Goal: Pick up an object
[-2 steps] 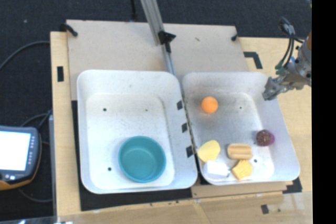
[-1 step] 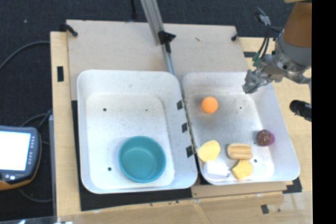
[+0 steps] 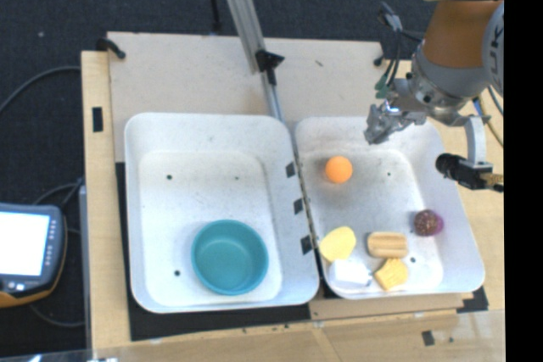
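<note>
You have two shallow white bins side by side on the bench. The left bin (image 3: 153,182) holds one thing, a teal bowl (image 3: 229,257), sitting upright toward its near right corner with bare floor all around it. The right bin (image 3: 399,140) carries everything else: an orange ball (image 3: 338,169) alone on the open floor toward the far left, a dark purple ball (image 3: 428,222) close to the right wall, and a cluster along the near edge made of a yellow rounded piece (image 3: 338,243), a tan block (image 3: 387,245), a white piece (image 3: 349,273) and a yellow textured square (image 3: 392,275). The yellow rounded piece and the white piece look to be touching; the tan block sits just above the textured square. The cluster crowds the near wall and the divider between the bins, so room there is tight, while the orange ball has clear floor on every side and the purple ball has the wall just beside it. Your gripper (image 3: 379,130) hangs over the far rim of the right bin, to the right of and beyond the orange ball, well apart from it. Nothing shows between its fingers, and you cannot tell from this slant how far apart they stand.
</note>
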Robot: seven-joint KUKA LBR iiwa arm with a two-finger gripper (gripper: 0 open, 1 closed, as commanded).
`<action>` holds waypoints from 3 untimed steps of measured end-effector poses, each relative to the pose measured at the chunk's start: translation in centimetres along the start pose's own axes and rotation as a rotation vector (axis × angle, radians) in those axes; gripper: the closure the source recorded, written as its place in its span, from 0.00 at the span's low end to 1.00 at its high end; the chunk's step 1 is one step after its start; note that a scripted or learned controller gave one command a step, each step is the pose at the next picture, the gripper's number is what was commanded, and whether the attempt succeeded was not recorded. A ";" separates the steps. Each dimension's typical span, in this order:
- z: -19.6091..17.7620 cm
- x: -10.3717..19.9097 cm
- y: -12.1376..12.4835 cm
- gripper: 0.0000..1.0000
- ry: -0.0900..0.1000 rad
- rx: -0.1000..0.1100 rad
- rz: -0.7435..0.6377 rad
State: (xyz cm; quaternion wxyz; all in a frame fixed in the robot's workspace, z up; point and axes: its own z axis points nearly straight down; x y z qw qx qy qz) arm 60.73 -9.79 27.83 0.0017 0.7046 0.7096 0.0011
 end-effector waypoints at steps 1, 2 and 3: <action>1.9 4.8 1.6 1.00 0.001 0.005 0.001; 3.4 10.3 2.4 1.00 0.002 0.006 0.000; 4.5 15.1 3.8 1.00 0.001 0.003 0.000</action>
